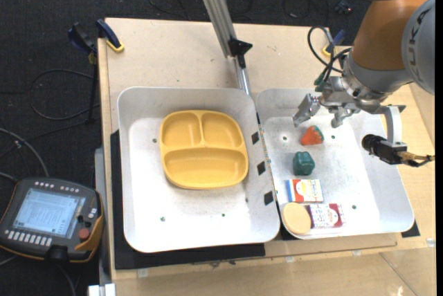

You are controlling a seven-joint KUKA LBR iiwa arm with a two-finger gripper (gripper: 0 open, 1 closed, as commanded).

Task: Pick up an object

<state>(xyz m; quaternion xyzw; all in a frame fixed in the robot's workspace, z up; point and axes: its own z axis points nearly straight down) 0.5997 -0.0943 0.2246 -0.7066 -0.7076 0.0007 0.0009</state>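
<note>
My gripper hangs over the back part of the right bin, open, with its two fingers spread apart. Just in front of and below the fingertips lies a small red toy with a green top, resting on the bin floor and not between the fingers. A dark green block sits a little nearer the front. Closer still lie a small white and red box, a tan round disc and a second printed box.
The left bin holds a yellow divided plate. A slanted metal pole rises behind the bins. A teach pendant lies off the bench at the lower left. A black fitting sticks out beside the wrist.
</note>
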